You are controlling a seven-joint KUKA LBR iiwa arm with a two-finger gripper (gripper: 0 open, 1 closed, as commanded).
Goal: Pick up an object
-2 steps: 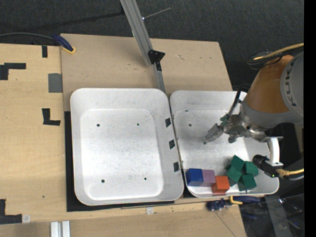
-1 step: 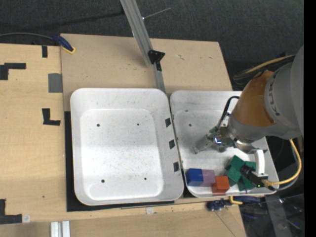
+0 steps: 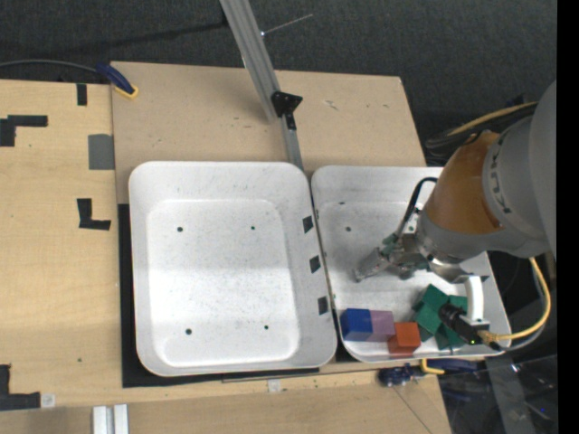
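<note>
Blue plastic cube [image 3: 356,323]: near front edge of right white bin [image 3: 348,188], touching pale purple block [image 3: 383,324]
Orange cube [image 3: 406,336]: just beside purple block
Green plastic piece [image 3: 434,306]: right of cubes
Tool [image 3: 369,268]: low over right bin's floor, grip state unclear
Left white bin [image 3: 145,188]: alongside on wooden bench [image 3: 344,125]

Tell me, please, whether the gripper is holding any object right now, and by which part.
Nothing is held. The gripper hangs over bare floor of the right bin, nothing between its fingers; the blue block and green object lie apart from it.
</note>
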